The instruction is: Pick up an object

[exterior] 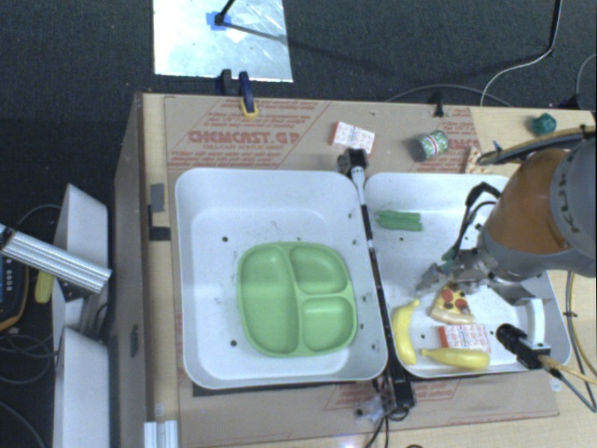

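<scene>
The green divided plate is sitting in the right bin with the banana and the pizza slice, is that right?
Not quite. The camera view shows the green divided plate in the left bin. The banana and the pizza slice do lie in the right bin.

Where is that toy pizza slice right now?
In the camera view the pizza slice lies in the right bin, near its front, just above the yellow banana and under the pincer.
</scene>
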Controlling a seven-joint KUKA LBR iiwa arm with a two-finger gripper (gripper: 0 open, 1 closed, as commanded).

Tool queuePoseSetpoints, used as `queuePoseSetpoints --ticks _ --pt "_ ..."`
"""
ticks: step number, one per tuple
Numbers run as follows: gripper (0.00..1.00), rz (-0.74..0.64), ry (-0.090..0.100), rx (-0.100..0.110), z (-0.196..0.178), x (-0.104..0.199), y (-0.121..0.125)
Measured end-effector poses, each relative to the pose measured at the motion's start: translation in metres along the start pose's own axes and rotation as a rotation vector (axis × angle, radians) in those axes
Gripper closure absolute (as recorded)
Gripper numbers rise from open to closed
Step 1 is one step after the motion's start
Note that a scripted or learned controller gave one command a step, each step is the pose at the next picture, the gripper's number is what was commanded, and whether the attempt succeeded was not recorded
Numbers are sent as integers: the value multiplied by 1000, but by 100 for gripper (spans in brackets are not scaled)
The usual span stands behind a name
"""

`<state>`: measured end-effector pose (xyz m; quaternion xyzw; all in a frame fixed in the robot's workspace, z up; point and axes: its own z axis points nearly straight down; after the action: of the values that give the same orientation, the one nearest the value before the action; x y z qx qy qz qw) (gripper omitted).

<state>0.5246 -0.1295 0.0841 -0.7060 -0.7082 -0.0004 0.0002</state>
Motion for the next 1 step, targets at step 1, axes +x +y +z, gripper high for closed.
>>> queuePoseSetpoints --ticks 1 --pt "0 3 -2 -2 -19 -28 -6"
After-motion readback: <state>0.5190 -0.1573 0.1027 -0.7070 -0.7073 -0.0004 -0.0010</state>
